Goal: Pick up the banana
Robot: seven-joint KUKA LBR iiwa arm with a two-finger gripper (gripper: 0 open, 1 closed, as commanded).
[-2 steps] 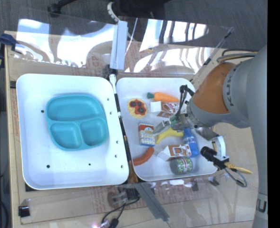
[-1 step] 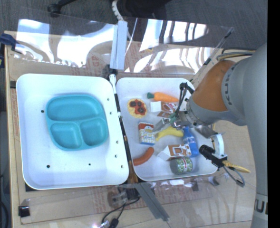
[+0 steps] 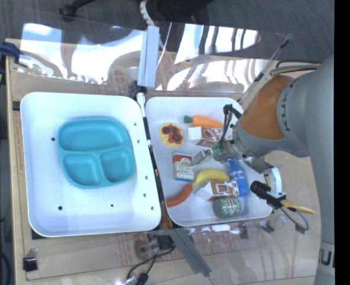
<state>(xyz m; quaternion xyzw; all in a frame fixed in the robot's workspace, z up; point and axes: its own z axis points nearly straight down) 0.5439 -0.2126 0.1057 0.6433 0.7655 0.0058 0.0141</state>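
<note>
Camera view: the banana (image 3: 211, 176) lies in the right bin (image 3: 157, 108), among a carton (image 3: 183, 166), a hot dog (image 3: 179, 196), a can (image 3: 226, 206) and a blue bottle (image 3: 236, 176). The gripper (image 3: 217, 153) hangs just above and to the right of it, close but apart from the fruit, so the pick looks not yet made (descent and grasp remain, I'd say). Whether its grip is released or clenched I cannot tell. Labels on the carton and can are too small to read. A blue tray (image 3: 95, 151) sits in the left bin (image 3: 29, 159).
</note>
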